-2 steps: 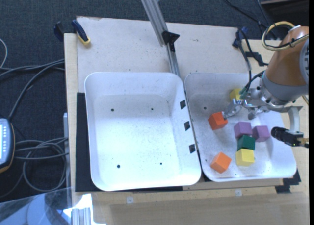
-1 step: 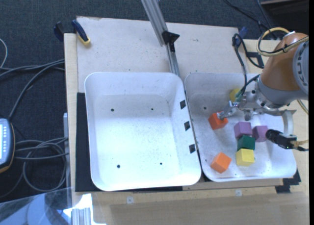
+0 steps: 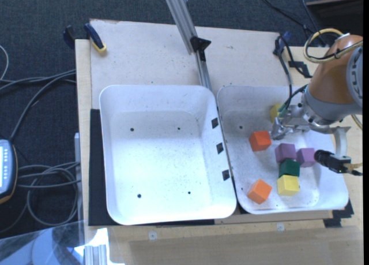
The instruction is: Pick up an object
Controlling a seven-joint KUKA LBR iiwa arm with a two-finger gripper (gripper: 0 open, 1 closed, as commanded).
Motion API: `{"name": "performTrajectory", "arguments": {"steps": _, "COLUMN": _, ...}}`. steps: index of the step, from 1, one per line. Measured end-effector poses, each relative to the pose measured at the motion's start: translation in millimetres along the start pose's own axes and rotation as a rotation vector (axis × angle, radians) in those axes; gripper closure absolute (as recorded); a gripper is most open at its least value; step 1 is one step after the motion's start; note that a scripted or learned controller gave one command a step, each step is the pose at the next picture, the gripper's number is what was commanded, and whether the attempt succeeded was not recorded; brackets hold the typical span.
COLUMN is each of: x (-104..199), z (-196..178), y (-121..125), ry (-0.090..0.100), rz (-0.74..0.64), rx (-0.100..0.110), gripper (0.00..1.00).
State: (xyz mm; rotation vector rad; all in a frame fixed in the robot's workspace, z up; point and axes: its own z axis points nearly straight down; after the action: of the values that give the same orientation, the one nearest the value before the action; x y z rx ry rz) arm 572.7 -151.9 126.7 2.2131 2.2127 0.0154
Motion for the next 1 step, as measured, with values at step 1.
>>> {"name": "performTrajectory", "arguments": {"steps": 1, "x": -6.6, "z": -50.8, "y": 10.1, "ry": -0.001, "rz": -0.001, "rx": 0.008, "gripper": 1.00}}
